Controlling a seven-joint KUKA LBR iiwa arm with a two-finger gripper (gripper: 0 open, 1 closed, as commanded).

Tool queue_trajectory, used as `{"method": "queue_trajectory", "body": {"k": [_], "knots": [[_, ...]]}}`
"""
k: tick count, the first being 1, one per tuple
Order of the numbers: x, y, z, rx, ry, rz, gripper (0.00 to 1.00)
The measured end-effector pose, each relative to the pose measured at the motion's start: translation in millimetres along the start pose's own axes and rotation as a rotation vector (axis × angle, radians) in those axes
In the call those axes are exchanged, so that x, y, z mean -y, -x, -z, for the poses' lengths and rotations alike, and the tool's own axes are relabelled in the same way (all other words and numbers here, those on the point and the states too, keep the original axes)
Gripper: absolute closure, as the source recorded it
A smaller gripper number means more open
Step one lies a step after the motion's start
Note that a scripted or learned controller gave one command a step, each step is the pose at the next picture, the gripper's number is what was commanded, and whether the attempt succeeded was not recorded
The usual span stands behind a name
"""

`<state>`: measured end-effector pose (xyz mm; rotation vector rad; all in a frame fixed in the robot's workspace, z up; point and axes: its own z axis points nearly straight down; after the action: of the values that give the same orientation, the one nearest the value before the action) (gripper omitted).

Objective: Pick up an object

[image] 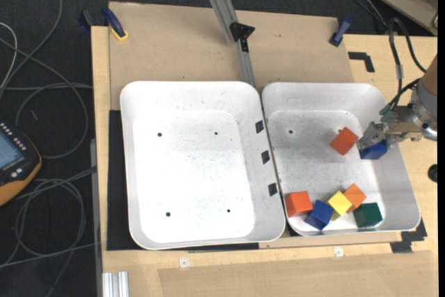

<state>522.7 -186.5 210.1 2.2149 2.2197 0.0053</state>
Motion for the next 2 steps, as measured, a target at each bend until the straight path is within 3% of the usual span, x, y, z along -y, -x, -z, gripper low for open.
{"method": "queue_trajectory", "body": {"k": [1, 2], "knots": [[-9, -7, 51, 0.000, 0.000, 0.001, 1.00], [-26, -60, 54, -0.004, -0.004, 0.005, 1.00]]}}
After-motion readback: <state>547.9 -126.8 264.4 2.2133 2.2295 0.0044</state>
